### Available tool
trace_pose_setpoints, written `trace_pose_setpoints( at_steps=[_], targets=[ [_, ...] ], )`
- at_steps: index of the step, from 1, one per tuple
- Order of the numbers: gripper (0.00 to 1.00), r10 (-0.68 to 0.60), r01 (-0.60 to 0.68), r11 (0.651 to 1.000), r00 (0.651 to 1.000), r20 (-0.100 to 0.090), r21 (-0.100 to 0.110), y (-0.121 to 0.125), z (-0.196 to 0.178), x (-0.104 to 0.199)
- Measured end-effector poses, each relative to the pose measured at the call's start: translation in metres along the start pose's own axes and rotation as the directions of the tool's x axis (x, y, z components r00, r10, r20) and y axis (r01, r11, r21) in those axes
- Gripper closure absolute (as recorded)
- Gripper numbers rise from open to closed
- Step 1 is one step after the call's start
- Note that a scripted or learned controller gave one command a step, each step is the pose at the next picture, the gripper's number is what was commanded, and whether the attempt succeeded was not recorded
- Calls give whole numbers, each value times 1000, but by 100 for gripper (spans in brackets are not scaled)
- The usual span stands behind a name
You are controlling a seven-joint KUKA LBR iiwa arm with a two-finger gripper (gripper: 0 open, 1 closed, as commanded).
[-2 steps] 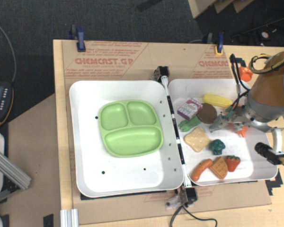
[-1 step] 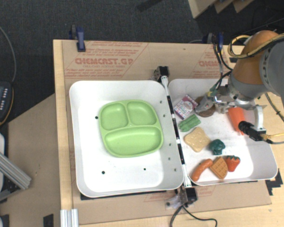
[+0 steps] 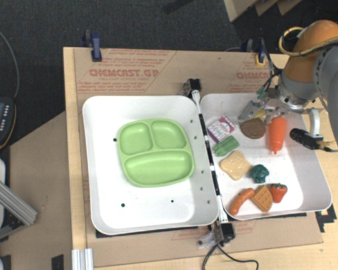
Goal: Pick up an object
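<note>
A brown disc-shaped toy [image 3: 252, 129], perhaps a play-food patty or cookie, lies flat in the right-hand white bin [image 3: 312, 176], near its upper edge. It is judged the likeliest target, since the pincer [image 3: 258, 110] is seen directly above it. Whether the pincer is released or clenched cannot be told, as its tip is blurred into the wrist hardware. No object is seen held.

The disc is judged light, rigid and smooth, likely hollow plastic. Because it lies flat, little height is offered; it is best taken across its rim, and slipping is a fair risk.

Just beside it on the right, an orange toy carrot [image 3: 276, 134] is laid lengthwise; it is judged light, stiff and best gripped across its middle. To the left, a purple-and-white packet [image 3: 220, 128] and a green pea pod [image 3: 226, 146] are found close together. Lower down are placed a pale bread slice [image 3: 235, 165], a dark green broccoli piece [image 3: 259, 173], a sausage [image 3: 240, 201], a waffle-like piece [image 3: 263, 198] and a small red pepper [image 3: 279, 192], the last three nearly touching.

In the left-hand white bin [image 3: 101, 196], a green divided plate [image 3: 155, 152] is set. Both bins are carried on a surface covered with brown cardboard [image 3: 129, 72].
</note>
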State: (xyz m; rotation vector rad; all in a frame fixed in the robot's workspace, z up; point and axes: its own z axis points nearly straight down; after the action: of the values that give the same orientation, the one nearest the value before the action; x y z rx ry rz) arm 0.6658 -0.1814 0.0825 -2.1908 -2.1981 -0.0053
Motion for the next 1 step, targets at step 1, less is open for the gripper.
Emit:
trace_pose_setpoints(
  at_steps=[1],
  targets=[
    [100,-2,2,1000,1000,-1,2,-1,-10,3]
  ],
)
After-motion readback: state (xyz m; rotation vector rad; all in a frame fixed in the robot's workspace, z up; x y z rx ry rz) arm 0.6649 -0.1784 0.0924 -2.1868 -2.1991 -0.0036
